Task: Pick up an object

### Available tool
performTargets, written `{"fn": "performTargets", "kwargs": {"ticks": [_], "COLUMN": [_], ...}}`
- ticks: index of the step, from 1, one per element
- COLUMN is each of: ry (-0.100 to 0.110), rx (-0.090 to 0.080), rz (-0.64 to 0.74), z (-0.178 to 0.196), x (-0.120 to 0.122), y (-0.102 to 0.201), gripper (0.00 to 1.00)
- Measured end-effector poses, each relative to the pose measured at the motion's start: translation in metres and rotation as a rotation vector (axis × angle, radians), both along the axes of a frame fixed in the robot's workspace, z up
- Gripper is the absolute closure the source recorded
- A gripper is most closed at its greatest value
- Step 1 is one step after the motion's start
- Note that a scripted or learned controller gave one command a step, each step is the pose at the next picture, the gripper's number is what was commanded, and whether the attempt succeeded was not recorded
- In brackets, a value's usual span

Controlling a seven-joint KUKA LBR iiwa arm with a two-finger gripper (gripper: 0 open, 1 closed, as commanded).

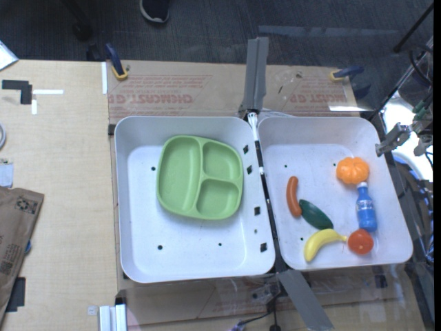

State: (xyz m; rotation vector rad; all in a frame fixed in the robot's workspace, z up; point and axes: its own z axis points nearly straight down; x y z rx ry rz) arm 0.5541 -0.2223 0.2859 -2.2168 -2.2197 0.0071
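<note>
The right bin (pixel 324 142) holds several toy foods. An orange pumpkin-like fruit (pixel 352 171) lies near its right wall. Below it stands a small blue bottle (pixel 366 208), and a red tomato (pixel 360 241) sits at the bottle's foot. A yellow banana (pixel 321 243) lies near the front edge. A dark green vegetable (pixel 315 214) touches a red sausage (pixel 293 196) toward the bin's middle.
A green divided plate (pixel 200 178) lies in the left bin (pixel 138 240). A raised ridge (pixel 260 185) separates the two bins. Grey hardware and cables (pixel 406 140) crowd the right bin's far right rim.
</note>
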Motion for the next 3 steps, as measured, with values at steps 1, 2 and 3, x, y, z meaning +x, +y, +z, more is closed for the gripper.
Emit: {"fn": "performTargets", "kwargs": {"ticks": [1, 2, 3], "ry": [0.0, -0.004, 0.0], "rx": [-0.001, 0.003, 0.003], "rz": [-0.166, -0.196, -0.53], "z": [-0.101, -0.187, -0.197], "x": [0.033, -0.006, 0.039], "y": [0.0, 0.016, 0.024], "gripper": [0.0, 0.0, 0.0]}}
